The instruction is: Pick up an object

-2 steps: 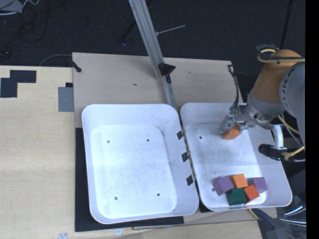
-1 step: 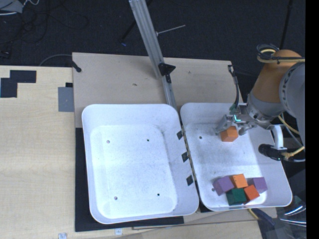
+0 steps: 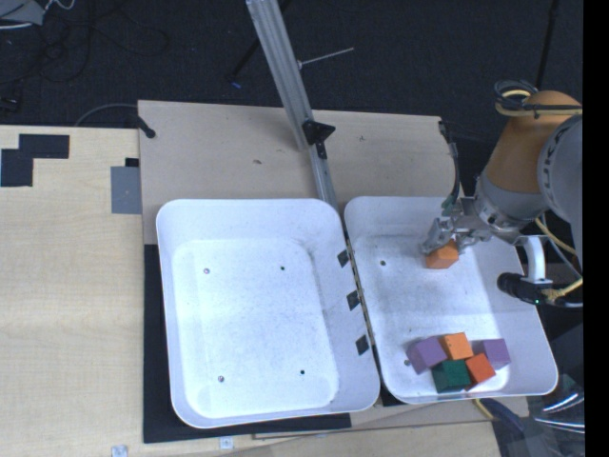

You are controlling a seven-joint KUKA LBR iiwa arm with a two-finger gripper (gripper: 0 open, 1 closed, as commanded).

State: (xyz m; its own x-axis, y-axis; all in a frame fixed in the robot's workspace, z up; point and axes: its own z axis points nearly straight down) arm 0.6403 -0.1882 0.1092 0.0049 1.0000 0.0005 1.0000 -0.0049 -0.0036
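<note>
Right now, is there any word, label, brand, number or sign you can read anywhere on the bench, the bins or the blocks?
None: no readable text.
Two white bins: plain, only small dark dots.
Blocks in the right bin's near corner: plain coloured faces.
Orange block at the pincer: unmarked.
Arm's orange band: no lettering visible.

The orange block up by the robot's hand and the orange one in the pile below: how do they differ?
The upper orange block sits alone right at the gripper; the lower orange block is packed among purple and green blocks. The upper one looks tilted, the lower one flatter. Both lie in the right bin.
</note>
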